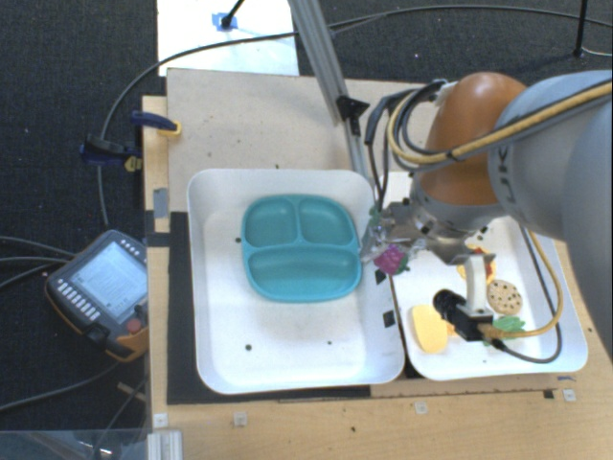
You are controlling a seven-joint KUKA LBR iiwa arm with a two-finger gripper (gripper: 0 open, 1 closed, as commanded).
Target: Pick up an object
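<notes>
The tool (388,247) hangs over the seam between the two bins with a small purple toy (390,260) at its tip, seemingly pinched there, while the yellow piece (431,329) and cookie (504,297) lie toward four o'clock.

Glossy teal plastic plate (301,247), smooth white plastic bins (220,343), matt bench board (249,123)

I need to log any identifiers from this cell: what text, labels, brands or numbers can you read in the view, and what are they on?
No legible text.
Teach pendant left of the bench: its screen shows content, too blurred to read.
Teal divided plate in the left bin: no markings visible.
Arm and gripper: no readable label.
</notes>
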